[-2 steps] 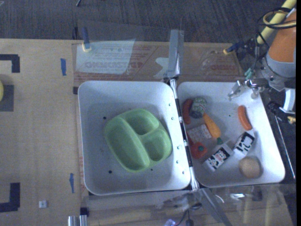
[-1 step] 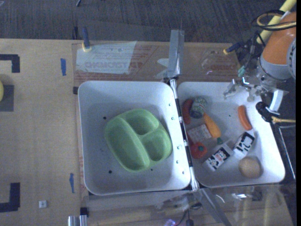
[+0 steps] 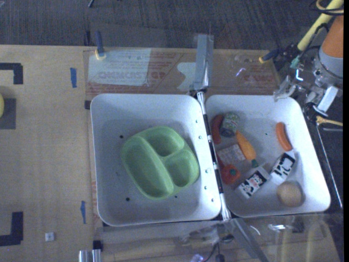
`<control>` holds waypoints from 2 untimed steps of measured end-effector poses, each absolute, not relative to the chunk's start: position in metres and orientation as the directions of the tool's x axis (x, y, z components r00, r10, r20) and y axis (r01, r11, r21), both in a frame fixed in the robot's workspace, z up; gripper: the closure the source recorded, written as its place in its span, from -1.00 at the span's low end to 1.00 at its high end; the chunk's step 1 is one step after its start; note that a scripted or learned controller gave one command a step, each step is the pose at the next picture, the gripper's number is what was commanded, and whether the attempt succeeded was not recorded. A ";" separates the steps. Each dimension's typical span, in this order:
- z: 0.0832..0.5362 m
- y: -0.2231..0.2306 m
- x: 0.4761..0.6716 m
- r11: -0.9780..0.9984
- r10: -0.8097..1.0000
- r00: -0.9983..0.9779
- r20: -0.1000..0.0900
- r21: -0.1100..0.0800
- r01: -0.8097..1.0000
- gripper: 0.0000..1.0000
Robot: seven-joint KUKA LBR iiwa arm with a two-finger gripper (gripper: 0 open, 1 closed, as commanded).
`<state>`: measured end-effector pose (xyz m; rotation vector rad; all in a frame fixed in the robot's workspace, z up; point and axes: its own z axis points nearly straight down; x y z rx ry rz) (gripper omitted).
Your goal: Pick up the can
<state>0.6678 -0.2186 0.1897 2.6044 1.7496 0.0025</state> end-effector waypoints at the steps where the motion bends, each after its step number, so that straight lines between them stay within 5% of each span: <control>1: 0.375 -0.214 0.667 -0.606 0.796 0.606 0.000 0.003 0.796 -1.00; 2: 0.253 -0.214 0.617 -0.582 0.813 0.582 0.000 -0.001 0.813 -1.00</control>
